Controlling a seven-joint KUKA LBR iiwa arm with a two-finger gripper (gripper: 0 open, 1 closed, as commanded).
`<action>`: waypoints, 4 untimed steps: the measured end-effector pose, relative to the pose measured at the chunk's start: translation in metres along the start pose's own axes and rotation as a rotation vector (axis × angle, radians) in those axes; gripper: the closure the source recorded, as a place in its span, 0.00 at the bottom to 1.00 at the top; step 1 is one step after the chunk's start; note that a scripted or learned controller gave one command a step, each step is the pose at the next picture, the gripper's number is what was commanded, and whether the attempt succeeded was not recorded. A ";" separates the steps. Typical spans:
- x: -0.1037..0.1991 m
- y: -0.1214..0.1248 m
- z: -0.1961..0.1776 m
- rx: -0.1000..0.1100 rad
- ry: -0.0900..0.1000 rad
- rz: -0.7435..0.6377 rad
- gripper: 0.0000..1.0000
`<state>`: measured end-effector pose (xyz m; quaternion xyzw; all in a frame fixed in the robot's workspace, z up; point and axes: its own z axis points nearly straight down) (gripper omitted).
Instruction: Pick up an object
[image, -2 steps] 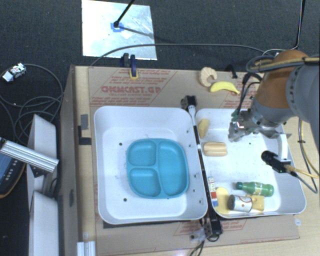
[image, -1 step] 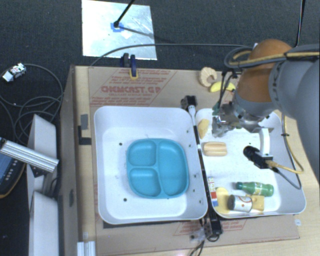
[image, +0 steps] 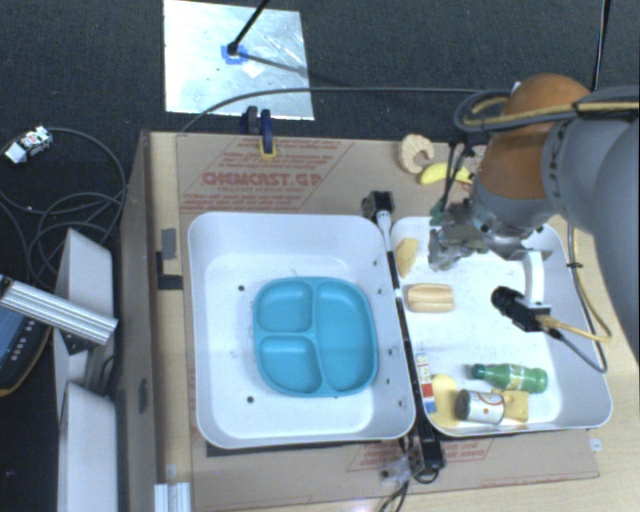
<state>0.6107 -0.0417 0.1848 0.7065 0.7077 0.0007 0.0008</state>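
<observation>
My gripper (image: 448, 250) hangs over the right bin (image: 585, 385) near its 11 o'clock corner; whether it is wide or narrow I cannot tell; a bread roll (image: 429, 297) lies just beside it at 7 o'clock; a green bottle (image: 511, 377) rests well apart toward 5 o'clock; the left bin (image: 215, 250) holds a blue divided plate (image: 313, 335) at its centre.
</observation>
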 end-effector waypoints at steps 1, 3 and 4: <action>0.027 0.040 0.000 0.000 0.001 -0.004 1.00; 0.038 0.039 0.000 0.000 0.000 -0.003 1.00; 0.024 0.052 0.000 -0.001 -0.001 0.000 1.00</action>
